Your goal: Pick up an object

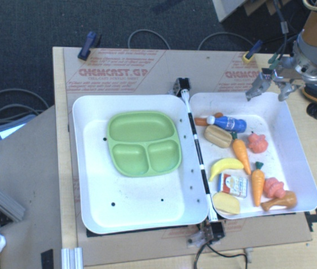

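The task looks barely begun: nothing is lifted, and every object lies in the right-hand bin, on the near side of the gripper.

Nearest the camera and farthest from the jaws, a pale potato-like piece sits at the bin's front edge, with a small red-and-white carton just behind it and a drumstick off to the side. A short carrot and a pink toy lie between them. Stepping closer to the jaws come a banana, a longer carrot, a pink strawberry-like piece and a hot dog bun. The blue-and-white bottle lies closest, still well below and to the camera-left of the jaws.

The gripper hangs over the far rim of this bin, its two fingers spread apart with nothing between them. No object sits directly under it.

Far off to the jaws' camera-left side, the other bin holds a green divided plate.

What remains, by my reading, is everything: choosing an object, descending, closing and lifting.
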`<state>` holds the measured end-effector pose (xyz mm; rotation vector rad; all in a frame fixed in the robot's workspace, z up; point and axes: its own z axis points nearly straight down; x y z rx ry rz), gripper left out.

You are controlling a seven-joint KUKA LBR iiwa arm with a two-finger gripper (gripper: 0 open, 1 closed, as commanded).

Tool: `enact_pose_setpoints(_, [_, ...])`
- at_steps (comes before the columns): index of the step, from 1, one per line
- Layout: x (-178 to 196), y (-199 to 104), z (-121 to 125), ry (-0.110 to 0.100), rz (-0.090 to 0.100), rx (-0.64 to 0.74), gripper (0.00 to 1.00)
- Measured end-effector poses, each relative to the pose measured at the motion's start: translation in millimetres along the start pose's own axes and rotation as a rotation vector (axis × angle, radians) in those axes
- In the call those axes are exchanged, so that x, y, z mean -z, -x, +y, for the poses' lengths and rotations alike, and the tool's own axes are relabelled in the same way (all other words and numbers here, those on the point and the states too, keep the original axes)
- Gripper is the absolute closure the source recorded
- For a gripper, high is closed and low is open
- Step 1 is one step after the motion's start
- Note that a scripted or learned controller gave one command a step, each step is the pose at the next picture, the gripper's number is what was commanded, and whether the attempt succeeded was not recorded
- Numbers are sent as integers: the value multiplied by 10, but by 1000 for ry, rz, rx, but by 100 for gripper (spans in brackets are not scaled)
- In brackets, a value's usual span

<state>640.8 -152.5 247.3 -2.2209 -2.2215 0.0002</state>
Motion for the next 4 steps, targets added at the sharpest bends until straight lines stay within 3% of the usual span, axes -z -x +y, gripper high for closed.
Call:
enact_pose_setpoints(1, [-850, -196, -677, -1, 0, -1, 0])
enact_pose_setpoints(2, [-1607, -401, -736, -2, 1, 0, 0])
enact_pose_setpoints(3, [-1504, -397, -730, 1, -1, -1, 100])
enact_pose_setpoints(4, [-624, -948, -457, 2, 0, 1, 100])
